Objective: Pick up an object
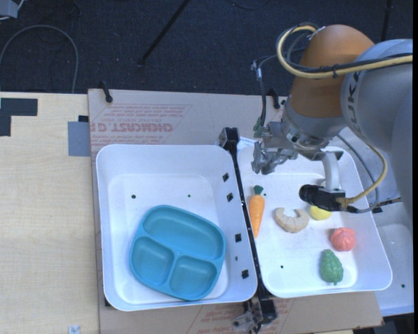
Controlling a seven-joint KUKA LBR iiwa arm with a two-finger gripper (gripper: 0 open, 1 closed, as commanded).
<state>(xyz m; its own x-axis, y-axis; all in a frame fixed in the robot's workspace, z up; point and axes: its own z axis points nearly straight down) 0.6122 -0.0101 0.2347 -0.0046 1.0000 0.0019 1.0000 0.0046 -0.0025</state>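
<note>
Camera view: we see the gripper point(268, 160) over the far edge of the right bin point(376, 273), nothing in it; whether the jaws are apart we cannot tell. The carrot point(256, 212) lies just nearer, close to the divider wall. Risk: a descent clips that wall, or nudges the carrot away.

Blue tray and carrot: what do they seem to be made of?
Blue tray: likely moulded plastic, smooth and slightly glossy, with three rounded compartments in one uniform colour. Carrot: probably a plastic or rubber toy, matte orange with a green top; the exact material is unclear.
</note>
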